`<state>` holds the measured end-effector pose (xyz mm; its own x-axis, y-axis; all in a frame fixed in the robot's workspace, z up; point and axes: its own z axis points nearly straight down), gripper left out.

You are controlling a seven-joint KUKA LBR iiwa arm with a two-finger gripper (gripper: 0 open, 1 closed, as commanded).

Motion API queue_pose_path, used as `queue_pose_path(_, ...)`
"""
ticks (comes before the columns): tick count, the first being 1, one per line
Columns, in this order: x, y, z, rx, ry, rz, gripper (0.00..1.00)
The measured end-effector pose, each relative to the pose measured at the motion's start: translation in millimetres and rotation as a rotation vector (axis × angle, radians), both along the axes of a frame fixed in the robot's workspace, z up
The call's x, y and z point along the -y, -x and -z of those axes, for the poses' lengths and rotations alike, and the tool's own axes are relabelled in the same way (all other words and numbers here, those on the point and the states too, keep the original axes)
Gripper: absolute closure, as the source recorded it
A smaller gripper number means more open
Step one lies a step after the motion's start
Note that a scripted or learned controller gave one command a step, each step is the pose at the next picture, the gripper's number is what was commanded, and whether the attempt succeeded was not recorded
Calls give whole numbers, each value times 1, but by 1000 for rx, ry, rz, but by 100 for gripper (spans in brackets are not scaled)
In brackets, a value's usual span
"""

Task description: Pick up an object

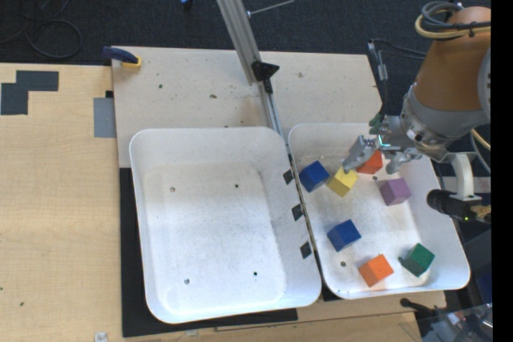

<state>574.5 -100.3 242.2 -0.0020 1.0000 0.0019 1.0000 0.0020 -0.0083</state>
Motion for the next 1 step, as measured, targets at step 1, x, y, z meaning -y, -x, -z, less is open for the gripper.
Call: queue_pose_path(1, 2, -1, -2, 5, 1, 4, 0)
